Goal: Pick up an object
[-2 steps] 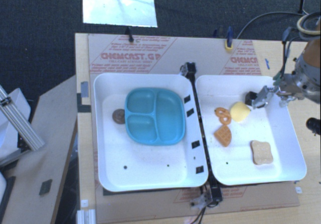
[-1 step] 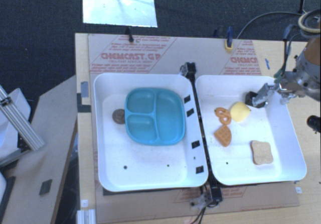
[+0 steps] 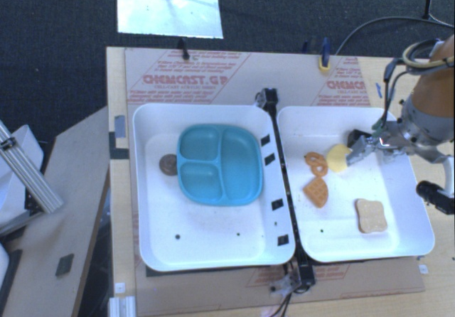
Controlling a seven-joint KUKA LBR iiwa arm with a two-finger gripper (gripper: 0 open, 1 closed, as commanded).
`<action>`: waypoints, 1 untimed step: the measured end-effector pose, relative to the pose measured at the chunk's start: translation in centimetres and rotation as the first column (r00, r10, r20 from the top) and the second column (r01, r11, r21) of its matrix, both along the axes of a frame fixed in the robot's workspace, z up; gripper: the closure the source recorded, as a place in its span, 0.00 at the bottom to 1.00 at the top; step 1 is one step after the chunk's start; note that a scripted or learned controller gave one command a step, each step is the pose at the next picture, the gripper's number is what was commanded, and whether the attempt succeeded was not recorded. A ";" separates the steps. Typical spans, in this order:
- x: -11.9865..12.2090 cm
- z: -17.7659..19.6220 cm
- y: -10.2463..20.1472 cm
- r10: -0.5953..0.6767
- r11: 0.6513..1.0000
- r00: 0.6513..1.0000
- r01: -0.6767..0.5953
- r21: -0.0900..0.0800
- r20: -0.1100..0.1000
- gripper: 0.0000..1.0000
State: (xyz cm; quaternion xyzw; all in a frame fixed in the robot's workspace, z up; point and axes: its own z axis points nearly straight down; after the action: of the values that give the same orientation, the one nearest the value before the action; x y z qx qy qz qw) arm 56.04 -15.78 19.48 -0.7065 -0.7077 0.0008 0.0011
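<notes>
**Right bin: gripper beside the yellow piece**

Nearest you in the right bin point(image 3: 419, 234) lies the bread slice point(image 3: 370, 215), then the orange chip point(image 3: 317, 192) and pretzel point(image 3: 316, 163). Farther back, the gripper point(image 3: 353, 153) reaches in from the right, its tip just beside the yellow piece point(image 3: 336, 158); you cannot tell how its fingers stand. The left bin point(image 3: 153, 237) holds a blue tray point(image 3: 217, 165) and a brown disc point(image 3: 168, 164).

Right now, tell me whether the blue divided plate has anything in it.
Empty. The blue divided plate lies flat in the left bin, and all three compartments show bare blue. The small round brownish object lies beside its left rim, outside it.
</notes>
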 end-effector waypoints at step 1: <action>-0.5 -6.2 0.3 -0.001 1.000 1.000 0.001 0.001 -0.002 0.00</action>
State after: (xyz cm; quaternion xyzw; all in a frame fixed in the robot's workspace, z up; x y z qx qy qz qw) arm 55.53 -15.48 13.30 -0.7068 -0.7074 0.0010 0.0020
